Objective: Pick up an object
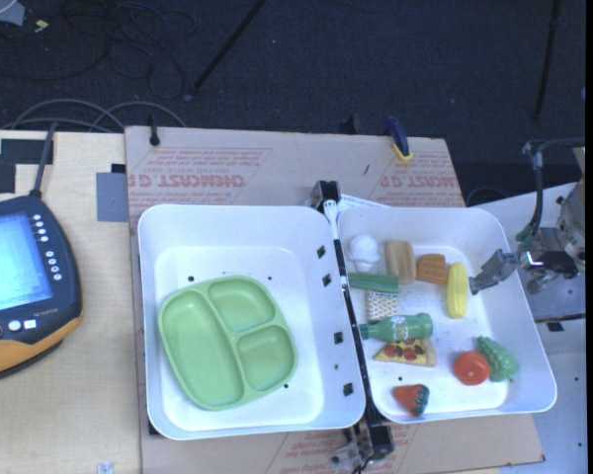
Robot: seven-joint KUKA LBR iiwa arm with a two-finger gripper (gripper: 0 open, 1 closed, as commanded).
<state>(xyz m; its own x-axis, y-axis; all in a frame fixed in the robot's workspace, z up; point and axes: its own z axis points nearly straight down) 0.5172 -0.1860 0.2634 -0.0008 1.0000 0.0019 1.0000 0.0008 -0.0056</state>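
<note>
Nearest the camera, a small red strawberry toy (410, 397) lies at the front edge of the right bin (519, 255), with a red tomato (471, 367) and a green leafy piece (499, 357) touching each other a little farther back toward the bin's right side. Left of the tomato, a pizza slice (406, 353) lies flat, and a green bottle (398, 327) rests on its side just behind it, lying along a patterned card or packet. Farther back, a dark green stick-shaped piece (373, 281) lies near the divider, a white round item (364, 252) sits behind it, and a tan block (399, 261), an orange-brown piece (432, 269) and a yellow corn cob (457, 289) line up toward the right wall. The gripper (493, 270) hangs at the right rim of that bin, just beside the corn cob; nothing is seen between its fingers, and whether they are spread or closed cannot be told from this slant. The left bin (178, 227) holds a light green divided tray (227, 340) with three compartments, lying flat and turned at an angle. Well to the left, on the bench, a teach pendant (20, 279) with a lit blue screen rests apart from both bins.
</note>
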